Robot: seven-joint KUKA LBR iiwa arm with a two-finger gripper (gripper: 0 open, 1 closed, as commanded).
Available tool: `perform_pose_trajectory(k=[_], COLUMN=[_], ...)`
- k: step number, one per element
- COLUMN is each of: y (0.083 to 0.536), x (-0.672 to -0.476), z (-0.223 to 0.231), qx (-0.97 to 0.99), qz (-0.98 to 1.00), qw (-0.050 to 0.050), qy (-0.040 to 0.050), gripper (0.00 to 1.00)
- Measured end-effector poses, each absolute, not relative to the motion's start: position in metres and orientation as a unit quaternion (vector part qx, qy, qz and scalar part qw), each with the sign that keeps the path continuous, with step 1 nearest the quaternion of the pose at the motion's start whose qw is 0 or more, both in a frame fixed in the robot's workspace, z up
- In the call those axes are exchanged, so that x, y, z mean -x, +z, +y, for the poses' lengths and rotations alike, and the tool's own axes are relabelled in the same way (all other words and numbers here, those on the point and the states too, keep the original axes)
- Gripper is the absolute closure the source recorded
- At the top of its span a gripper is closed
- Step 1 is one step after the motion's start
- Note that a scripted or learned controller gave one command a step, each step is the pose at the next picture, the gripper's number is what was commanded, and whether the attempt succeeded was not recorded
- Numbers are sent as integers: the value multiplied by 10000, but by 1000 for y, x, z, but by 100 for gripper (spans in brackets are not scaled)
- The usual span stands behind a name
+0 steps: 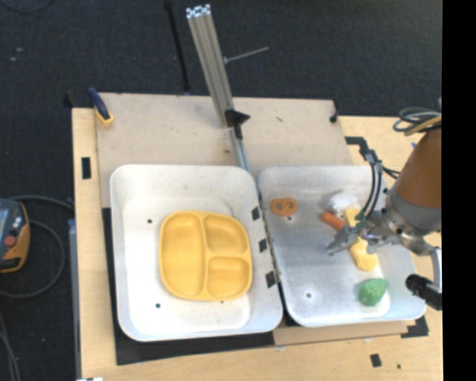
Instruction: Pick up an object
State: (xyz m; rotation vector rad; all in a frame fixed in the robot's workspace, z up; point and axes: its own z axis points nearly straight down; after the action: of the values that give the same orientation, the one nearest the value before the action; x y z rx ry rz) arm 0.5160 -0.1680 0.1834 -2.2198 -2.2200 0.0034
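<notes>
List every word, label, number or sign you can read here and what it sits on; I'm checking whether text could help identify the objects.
No readable text anywhere.
Checkerboard marker atop the metal post: a black-and-white pattern, no letters.
Yellow divided tray, pretzel-shaped toy, green toy: unmarked.
Orange device at the left edge: too blurred to tell.

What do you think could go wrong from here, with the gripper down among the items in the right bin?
The gripper sits amid a tight cluster: a yellow piece, an orange piece and a white item. It may nudge neighbours aside or catch two at once. The yellow piece lies partly under the arm, so a grasp could slip off its edge.
</notes>
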Motion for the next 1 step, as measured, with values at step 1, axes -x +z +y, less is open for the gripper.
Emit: perform_pose_trajectory(k=[1], y=[130], x=[-506], z=[-174], qx=[7076], qz=[-7066], qw=[12], qy=[14], gripper=[0])
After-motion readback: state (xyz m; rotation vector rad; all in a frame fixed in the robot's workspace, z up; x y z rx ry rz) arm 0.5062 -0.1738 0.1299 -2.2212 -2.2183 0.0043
